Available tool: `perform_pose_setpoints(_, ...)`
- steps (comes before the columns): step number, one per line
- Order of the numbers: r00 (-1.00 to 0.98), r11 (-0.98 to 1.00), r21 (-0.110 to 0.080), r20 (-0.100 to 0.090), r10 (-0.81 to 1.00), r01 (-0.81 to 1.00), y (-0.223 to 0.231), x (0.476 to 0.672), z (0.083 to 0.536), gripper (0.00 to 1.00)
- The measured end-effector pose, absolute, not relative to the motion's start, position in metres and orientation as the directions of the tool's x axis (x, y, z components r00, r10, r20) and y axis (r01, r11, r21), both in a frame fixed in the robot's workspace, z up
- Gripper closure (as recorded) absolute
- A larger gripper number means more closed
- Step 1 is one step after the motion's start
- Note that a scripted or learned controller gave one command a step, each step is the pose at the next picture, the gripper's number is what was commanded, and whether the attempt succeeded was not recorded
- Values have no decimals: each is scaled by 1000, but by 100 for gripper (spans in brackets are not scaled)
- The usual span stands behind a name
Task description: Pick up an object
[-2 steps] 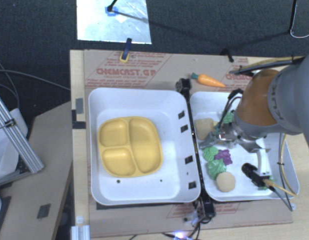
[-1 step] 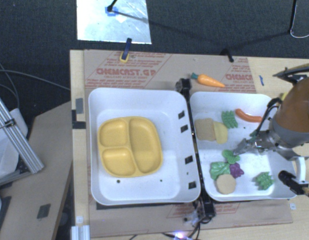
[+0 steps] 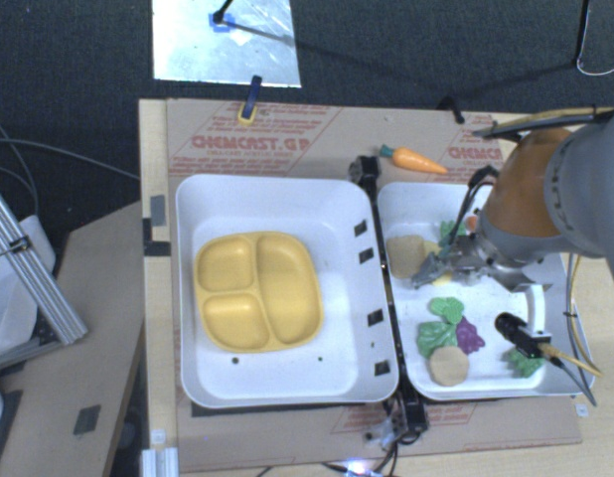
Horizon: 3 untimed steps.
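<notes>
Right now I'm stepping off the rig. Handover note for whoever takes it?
Gripper: low in the right bin, next to the beige piece; I can't tell whether it grips anything.
Also in that bin: green leaf, purple piece, round beige piece.
Left bin: yellow divided plate.
Carrot lies outside, behind the bins.
Done: no object visibly lifted.
Left: grasp one and raise it.

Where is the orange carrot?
In the camera view, the carrot lies on the brown board, outside both bins, just past the far left corner of the right bin.
</notes>
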<state>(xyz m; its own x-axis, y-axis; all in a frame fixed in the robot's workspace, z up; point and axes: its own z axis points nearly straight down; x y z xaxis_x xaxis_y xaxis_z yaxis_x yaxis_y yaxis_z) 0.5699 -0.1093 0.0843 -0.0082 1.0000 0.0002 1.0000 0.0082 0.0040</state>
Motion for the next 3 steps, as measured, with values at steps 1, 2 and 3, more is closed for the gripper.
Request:
perform_pose_setpoints(1,0,0,-6,3,1000,1000,-92,494,84,0)
perform_pose_setpoints(2,-4,4,4,-1,1000,1000,-101,540,99,0)
perform_pose_setpoints(3,-1,1,-2,1,1000,1000,-86,485,96,0)
